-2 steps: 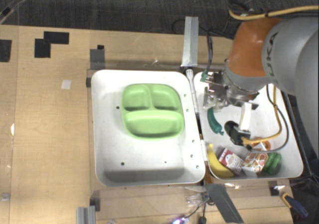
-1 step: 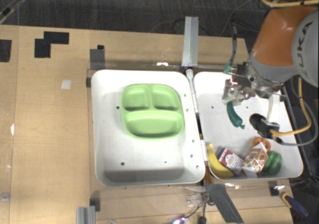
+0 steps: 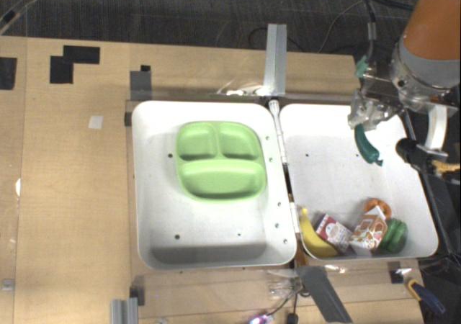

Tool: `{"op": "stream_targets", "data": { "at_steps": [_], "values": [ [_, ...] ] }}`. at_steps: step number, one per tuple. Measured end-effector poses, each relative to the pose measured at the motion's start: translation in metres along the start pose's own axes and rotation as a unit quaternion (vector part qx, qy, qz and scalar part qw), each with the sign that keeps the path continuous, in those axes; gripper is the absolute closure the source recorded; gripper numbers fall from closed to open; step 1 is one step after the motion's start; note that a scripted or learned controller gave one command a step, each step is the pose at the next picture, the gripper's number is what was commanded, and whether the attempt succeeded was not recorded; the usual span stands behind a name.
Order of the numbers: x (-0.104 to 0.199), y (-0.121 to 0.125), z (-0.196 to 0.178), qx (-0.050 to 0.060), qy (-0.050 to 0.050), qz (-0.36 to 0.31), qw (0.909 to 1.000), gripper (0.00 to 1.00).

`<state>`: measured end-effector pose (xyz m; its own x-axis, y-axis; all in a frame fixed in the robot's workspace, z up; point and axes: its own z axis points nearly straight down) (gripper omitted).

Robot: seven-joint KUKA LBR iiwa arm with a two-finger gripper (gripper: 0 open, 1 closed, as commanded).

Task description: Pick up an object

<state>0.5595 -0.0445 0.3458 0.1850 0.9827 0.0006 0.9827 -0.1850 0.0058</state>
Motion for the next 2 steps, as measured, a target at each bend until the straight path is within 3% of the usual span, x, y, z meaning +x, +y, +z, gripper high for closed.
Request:
{"op": "stream_targets", "data": {
  "at_steps": [1, 2],
  "values": [
    [0.035, -0.064, 0.102, 0.002, 0.0, -0.114, 0.9934, 1.0],
    [0.011, -0.076, 0.135, 0.001, 0.001, -0.267, 0.9636, 1.0]
  ]
}}
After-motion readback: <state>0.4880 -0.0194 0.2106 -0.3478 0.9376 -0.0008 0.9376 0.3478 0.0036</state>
